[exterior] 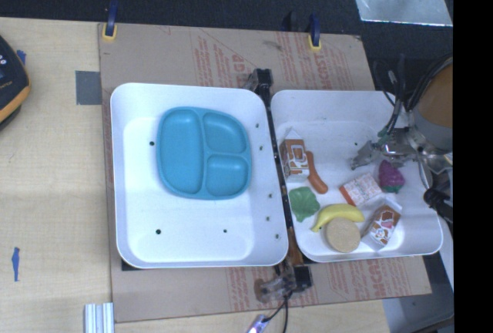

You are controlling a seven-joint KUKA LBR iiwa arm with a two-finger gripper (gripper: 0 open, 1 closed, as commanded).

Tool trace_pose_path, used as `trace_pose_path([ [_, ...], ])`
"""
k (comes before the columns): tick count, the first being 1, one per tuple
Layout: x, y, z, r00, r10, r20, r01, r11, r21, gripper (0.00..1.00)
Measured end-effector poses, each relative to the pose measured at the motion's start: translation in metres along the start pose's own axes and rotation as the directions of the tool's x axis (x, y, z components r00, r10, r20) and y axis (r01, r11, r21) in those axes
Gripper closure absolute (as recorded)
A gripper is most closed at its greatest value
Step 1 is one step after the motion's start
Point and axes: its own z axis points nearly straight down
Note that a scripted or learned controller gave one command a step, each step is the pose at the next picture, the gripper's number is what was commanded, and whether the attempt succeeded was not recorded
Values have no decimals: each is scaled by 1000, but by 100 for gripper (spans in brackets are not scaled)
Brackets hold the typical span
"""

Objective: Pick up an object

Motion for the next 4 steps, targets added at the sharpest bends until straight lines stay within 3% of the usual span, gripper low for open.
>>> trace_pose_path([
  [1,-3,93,20,1000,2,-7,-2,1000,16,0],
  [2,-4,38,-27,1000,3,-7,-3,1000,15,0],
  [3,-3,8,-21,1000,2,-6,-2,1000,17,0],
  [4,-3,-34,-63,1000,3,-7,-3,1000,17,0],
])
